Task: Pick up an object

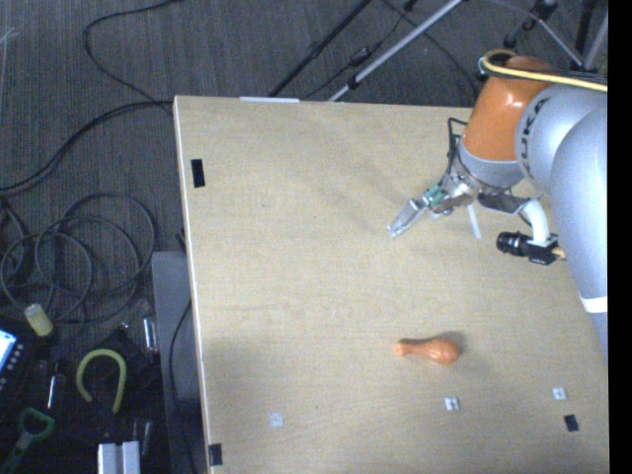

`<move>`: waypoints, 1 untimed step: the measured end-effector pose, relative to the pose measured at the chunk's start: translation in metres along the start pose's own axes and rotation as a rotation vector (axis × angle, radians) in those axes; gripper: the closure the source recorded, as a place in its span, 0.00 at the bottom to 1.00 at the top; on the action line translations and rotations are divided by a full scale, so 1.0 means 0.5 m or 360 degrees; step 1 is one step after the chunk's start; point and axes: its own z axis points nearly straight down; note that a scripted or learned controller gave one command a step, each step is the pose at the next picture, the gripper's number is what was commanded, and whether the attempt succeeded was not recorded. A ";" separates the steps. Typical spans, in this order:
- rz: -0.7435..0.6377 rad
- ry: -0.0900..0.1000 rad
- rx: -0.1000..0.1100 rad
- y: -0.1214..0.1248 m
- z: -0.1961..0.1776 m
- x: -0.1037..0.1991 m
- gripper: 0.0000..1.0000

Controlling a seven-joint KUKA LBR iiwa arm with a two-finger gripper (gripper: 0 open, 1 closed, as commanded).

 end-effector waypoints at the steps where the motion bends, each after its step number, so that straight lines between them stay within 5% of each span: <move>1: 0.0000 0.0000 0.0000 0.000 0.000 0.000 0.00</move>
